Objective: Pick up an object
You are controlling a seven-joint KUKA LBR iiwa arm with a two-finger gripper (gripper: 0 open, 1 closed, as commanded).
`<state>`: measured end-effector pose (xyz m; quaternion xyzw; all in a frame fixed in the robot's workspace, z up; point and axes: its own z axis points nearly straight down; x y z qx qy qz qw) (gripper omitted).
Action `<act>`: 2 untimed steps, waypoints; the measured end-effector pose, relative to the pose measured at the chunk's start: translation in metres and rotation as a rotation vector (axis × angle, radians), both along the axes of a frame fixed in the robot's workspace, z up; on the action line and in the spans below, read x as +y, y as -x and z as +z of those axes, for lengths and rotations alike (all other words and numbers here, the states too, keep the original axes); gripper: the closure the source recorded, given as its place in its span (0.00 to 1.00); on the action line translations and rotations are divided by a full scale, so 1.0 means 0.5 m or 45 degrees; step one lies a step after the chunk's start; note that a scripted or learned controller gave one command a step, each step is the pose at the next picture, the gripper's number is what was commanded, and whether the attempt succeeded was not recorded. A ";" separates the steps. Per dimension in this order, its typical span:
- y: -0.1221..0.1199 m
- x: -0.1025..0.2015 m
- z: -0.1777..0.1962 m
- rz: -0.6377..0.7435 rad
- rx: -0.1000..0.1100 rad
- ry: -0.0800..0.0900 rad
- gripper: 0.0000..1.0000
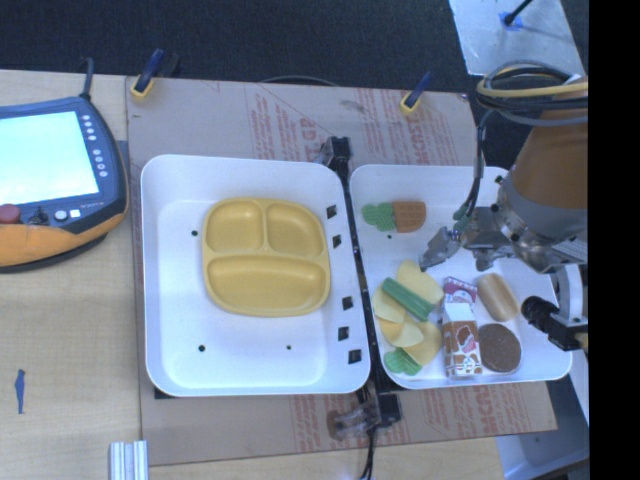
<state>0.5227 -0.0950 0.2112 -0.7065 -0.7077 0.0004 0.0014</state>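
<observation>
My gripper (460,256) hangs over the middle of the right bin (440,180), its two grey fingers spread and nothing between them. Just below it lie a small red-and-white packet (459,289) and a tan bun (497,296). To its left is a toy carrot with a green top (396,215). A heap of yellow slices with a green stick (408,300) on top sits lower left. A brown wrapped bar (460,346), a brown round cookie (500,349) and a green piece (402,361) lie along the front.
The left bin (170,298) holds a yellow divided plate (267,256). A teach pendant (50,183) rests on the bench at far left. Black clips (340,153) join the bins at the centre divider.
</observation>
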 end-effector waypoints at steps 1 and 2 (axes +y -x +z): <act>0.022 -0.112 -0.235 -0.004 -0.015 0.008 0.00; -0.049 0.011 -0.238 0.011 -0.004 -0.001 0.00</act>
